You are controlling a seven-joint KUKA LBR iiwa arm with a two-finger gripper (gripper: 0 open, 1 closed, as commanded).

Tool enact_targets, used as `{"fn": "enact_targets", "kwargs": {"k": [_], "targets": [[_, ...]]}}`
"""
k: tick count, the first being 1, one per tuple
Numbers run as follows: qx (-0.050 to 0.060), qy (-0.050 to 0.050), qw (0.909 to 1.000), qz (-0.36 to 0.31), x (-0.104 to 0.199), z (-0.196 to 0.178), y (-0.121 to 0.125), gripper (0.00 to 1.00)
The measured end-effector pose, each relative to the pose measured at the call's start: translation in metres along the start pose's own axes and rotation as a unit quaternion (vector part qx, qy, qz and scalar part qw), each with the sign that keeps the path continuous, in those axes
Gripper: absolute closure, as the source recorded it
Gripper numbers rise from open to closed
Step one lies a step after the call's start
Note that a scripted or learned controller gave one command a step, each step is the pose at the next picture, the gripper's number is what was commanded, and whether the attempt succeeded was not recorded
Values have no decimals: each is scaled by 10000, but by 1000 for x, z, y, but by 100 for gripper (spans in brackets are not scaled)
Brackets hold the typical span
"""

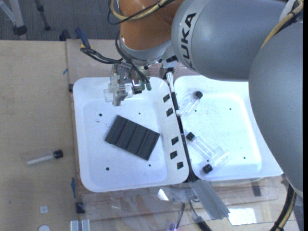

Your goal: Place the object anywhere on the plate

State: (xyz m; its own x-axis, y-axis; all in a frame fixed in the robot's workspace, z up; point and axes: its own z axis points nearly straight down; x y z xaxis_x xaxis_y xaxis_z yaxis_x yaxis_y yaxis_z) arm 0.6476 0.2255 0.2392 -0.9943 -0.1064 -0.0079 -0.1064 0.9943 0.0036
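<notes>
You've got the dark grey ribbed rectangular plate [132,137] lying flat in the left shallow white bin [91,174]. It sits about mid-bin, turned at a slant to the bin's edges, with four or so lengthwise ridges and a matte finish. Nothing rests on it.

The likely objects are clear plastic tubes with black caps. One capped tube [188,103] lies near the far left corner of the right shallow white bin [240,97], slanted, with its cap at the far end. Two more clear tubes [208,153] lie crossed or touching toward that bin's near edge, one cap pointing to the left rim and the other to the near edge. A fourth stray tube [43,157] lies on the tan worktop [33,95], well left of the left bin, with its cap toward the bin.

Your hand [120,89] hangs over the far edge of the left bin, near its middle, apart from the plate. Something pale and translucent shows at its tip. You can't tell whether that's a tube or part of the hand, so open or closed can't be told either.

Readable writing: "KUKA" in dark letters on the grey arm link [188,36], running up the link. Small black rectangular marks [174,139] run down the rim between the bins, with no text legible on them.
</notes>
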Motion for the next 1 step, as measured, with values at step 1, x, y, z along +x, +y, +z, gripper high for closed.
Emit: {"fn": "enact_targets", "kwargs": {"k": [1], "targets": [[9, 32, 9982, 599, -1, 110, -2, 100]]}}
